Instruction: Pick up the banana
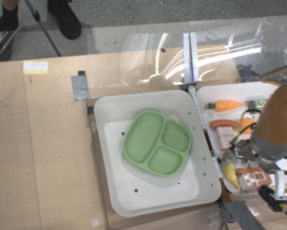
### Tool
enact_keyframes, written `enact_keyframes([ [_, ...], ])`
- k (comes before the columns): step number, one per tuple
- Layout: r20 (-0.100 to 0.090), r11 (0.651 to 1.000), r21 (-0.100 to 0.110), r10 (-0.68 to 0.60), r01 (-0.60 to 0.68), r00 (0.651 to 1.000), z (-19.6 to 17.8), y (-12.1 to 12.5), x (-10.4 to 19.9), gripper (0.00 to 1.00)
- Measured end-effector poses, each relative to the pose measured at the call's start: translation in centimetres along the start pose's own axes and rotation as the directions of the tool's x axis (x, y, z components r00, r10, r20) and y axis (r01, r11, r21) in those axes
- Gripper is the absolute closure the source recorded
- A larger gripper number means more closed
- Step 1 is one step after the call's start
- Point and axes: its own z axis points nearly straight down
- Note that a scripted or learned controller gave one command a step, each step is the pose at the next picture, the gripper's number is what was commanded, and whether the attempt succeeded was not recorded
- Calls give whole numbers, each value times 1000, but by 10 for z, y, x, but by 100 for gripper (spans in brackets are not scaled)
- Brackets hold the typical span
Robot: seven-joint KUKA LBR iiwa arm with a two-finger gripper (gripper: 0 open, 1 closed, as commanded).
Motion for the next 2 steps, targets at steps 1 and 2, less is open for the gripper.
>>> enact_keyframes([
  [1,-1,1000,-3,1,-1,1000,-11,1,0,100],
  [2,-1,994,5,-109,109,994,-99,21,62,100],
])
